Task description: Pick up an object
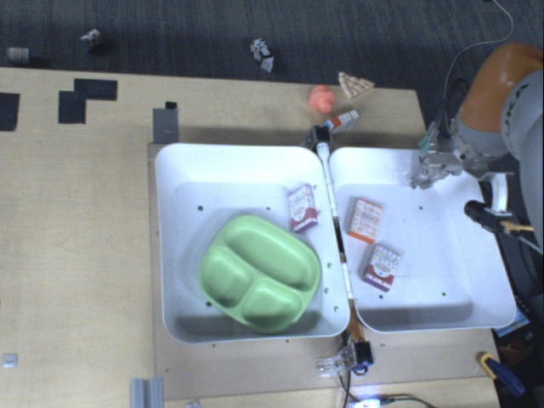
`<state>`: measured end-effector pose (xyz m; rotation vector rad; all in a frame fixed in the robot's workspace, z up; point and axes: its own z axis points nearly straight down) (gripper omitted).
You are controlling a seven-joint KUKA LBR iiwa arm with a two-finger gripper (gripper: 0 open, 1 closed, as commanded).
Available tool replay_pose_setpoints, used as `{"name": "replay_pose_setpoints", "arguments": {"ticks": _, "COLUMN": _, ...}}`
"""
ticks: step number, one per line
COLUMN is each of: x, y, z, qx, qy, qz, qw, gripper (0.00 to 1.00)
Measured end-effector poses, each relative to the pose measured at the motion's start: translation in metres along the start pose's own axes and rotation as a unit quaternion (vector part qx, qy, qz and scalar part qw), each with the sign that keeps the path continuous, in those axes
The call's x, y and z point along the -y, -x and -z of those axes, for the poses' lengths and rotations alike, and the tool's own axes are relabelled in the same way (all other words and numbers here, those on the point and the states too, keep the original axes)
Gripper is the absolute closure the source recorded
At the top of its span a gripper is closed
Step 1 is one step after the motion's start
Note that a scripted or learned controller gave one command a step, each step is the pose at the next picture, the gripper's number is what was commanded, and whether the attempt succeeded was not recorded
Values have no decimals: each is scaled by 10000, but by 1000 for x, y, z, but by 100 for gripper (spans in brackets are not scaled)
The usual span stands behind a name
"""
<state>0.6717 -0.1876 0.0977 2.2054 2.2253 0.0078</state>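
Over the right bin's [476, 313] far right corner hangs the pincer [427, 175], small and metallic below the arm's [501, 92] orange band; at this slant I cannot tell how it is set, and nothing shows in its grip. No object has been lifted yet, so I judge this the approach step.

Nearest candidates are two small cartons on the right bin's floor: an orange-and-white packet [366, 220] lying flat, and a red-and-white packet [382, 267] just beside it toward the near side. They sit apart from each other and away from the walls, with bare white floor around them. The next move calls for travelling left and toward the near side, then descending over one of them.

Across the divider [336, 223], the left bin [170, 253] holds a green compartment tray [259, 270] and a third small carton [303, 208], which lies near the divider wall, leaving less room on that side. A pink ball [321, 99] rests on the table [76, 253] beyond the bins.
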Motion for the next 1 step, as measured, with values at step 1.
{"name": "replay_pose_setpoints", "arguments": {"ticks": 1, "x": -1, "y": -80, "z": 94, "qx": -17, "qy": -3, "qz": -12, "qw": 10000, "gripper": 100}}
